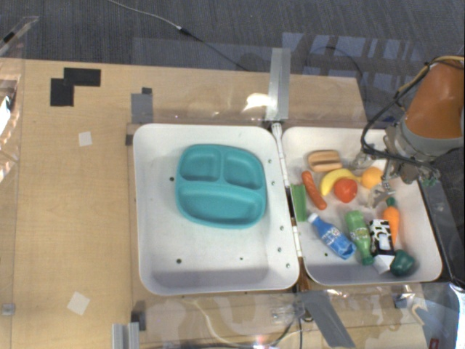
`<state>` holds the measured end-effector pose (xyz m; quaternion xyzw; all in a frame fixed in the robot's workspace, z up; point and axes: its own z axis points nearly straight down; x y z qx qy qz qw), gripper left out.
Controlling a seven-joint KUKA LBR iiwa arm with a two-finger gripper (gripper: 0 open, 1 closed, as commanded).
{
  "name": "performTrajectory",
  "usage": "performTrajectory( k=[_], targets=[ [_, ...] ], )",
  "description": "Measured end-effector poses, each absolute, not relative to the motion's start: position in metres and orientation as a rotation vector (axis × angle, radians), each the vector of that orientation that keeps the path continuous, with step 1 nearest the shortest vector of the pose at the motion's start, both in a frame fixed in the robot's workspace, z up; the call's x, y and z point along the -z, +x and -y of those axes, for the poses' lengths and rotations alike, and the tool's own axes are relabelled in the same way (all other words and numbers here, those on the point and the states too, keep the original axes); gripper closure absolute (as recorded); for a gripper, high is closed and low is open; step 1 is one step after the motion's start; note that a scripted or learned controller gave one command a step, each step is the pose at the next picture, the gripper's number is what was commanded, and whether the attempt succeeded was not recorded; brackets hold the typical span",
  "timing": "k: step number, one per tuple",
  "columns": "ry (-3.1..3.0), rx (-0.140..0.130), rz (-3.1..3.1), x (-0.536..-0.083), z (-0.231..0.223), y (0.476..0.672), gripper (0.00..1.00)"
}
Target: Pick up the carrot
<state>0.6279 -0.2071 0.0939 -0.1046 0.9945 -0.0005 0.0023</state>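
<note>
The gripper (383, 186), whose grip state I cannot tell, should descend toward five o'clock, straddling the carrot (392, 222) crosswise.

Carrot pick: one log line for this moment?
carrot: lying in right bin, ungrasped | gripper: above carrot's top end | left bin: teal tray

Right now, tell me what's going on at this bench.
A grey arm with an orange band reaches in from the right over the right bin, where toy foods lie together. Its gripper hangs low beside the orange fruit, just above the carrot, which lies loose on the bin floor near the right wall. Nothing has been lifted yet. The left bin holds a teal divided plate.
</note>
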Motion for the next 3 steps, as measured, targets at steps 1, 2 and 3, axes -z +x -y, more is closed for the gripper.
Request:
performTrajectory(
  k=[1, 2, 3],
  targets=[
    [0.073, 0.002, -3.128, -0.089, 0.205, 0.594, 0.0],
    [0.065, 0.006, -3.118, -0.103, 0.204, 0.597, 1.0],
    [-0.602, 0.012, -3.064, -0.091, 0.168, 0.547, 1.0]
  ],
)
